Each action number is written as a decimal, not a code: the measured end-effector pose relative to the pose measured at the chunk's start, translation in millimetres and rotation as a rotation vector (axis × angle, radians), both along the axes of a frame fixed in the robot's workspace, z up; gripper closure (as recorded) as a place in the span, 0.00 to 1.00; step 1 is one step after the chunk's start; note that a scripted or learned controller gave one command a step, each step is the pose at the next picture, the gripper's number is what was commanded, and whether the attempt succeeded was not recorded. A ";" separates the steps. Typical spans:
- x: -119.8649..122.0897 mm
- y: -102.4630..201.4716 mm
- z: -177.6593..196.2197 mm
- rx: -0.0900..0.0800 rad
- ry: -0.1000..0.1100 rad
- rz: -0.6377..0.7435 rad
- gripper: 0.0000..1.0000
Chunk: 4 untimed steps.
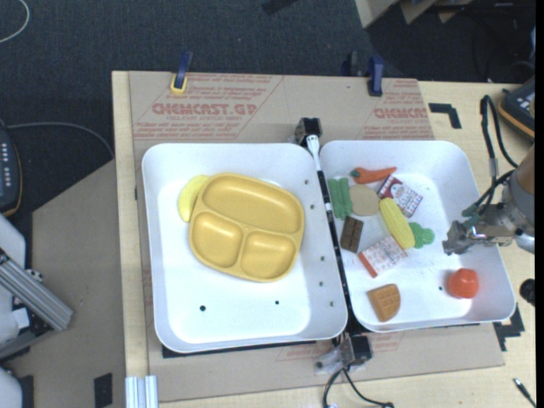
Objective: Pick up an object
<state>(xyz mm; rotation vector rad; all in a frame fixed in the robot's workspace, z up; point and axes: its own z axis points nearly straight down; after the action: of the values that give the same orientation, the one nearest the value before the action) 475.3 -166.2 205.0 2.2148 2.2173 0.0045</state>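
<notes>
Where arm enters from right, claw (463,236) low above tomato (463,284), finger state unclear.

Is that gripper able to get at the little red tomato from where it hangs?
Probably yes. The gripper hangs by the right bin's right edge, and the tomato lies just in front of it, apart from the other toys, with bare floor around it.

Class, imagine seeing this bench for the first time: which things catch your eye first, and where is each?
The big yellow divided plate dominates the left bin. The right bin holds a colourful clutter of toy food, with a red tomato near its right corner. The gripper hangs just above that tomato.
</notes>
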 end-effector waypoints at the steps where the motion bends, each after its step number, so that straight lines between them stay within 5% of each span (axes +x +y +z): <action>1: 1.1 -0.3 21.0 0.001 0.003 0.000 1.00; 4: 19.3 163.9 21.8 0.005 0.006 0.004 1.00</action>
<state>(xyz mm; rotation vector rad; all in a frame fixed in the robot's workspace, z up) 494.6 -2.3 226.8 2.2155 2.2278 0.0032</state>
